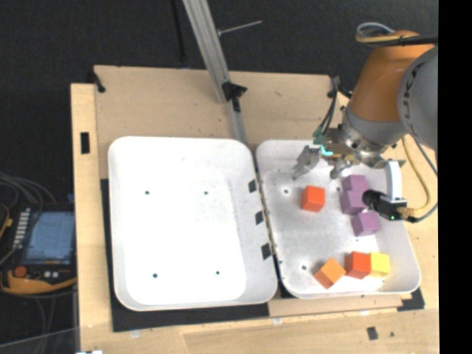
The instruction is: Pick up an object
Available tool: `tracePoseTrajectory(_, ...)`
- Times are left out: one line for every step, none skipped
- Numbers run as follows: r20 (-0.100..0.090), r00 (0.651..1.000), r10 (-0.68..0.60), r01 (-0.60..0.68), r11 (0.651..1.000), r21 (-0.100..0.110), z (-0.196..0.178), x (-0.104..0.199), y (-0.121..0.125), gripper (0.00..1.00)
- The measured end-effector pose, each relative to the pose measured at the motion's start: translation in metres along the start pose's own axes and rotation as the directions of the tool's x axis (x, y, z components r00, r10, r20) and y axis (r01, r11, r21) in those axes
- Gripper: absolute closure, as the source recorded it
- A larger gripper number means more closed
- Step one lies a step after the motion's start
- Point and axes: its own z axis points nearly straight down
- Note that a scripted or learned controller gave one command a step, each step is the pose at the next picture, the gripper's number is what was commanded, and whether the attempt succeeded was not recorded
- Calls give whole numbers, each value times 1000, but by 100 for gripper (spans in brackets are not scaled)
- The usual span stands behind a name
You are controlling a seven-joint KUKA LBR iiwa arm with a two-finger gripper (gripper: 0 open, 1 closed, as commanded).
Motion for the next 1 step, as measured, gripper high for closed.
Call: tracePoseTrajectory(0, 1000, 1, -1, 1000, -1, 0, 0, 0, 0)
